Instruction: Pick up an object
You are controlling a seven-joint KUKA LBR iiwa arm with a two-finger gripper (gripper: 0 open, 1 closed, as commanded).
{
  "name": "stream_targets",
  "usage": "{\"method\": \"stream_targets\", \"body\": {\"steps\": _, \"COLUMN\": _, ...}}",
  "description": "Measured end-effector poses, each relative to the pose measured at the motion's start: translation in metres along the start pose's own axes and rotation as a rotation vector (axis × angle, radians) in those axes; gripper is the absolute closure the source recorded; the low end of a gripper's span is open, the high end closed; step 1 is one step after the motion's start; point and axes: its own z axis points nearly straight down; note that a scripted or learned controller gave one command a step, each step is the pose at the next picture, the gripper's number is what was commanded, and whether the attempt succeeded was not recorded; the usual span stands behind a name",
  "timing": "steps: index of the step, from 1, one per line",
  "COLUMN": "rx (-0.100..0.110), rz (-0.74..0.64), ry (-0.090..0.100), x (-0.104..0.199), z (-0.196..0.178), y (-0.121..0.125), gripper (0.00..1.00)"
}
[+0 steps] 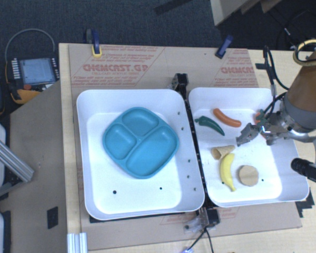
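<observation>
Bench with two shallow white bins side by side. Left bin (89, 141): one blue divided plate (140, 141), lying near its centre. Right bin (284, 188): orange sausage-shaped piece (227, 117) toward 12 o'clock; green pepper (209, 124) just beside it toward 8 o'clock; small tan chunk (221, 152) near the bin's middle; yellow banana (228, 171) directly at 6 o'clock of the chunk, almost touching it; round tan disc (248, 175) at 3 o'clock of the banana, close alongside. Gripper (247, 136): enters from 3 o'clock, positioned over the right bin at 4 o'clock of the sausage piece and 1 o'clock of the chunk; nothing seen between its fingers; finger spread cannot be told from this view
</observation>
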Motion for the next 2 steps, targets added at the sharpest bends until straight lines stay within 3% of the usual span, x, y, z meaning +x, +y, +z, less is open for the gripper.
{"method": "stream_targets", "body": {"steps": 1, "rx": -0.002, "rz": 0.0, "ry": 0.0, "x": 0.0, "z": -0.001, "y": 0.0, "gripper": 0.0}}
{"method": "stream_targets", "body": {"steps": 2, "rx": 0.0, "rz": 0.0, "ry": 0.001, "x": -0.002, "z": 0.04, "y": 0.002, "gripper": 0.0}}
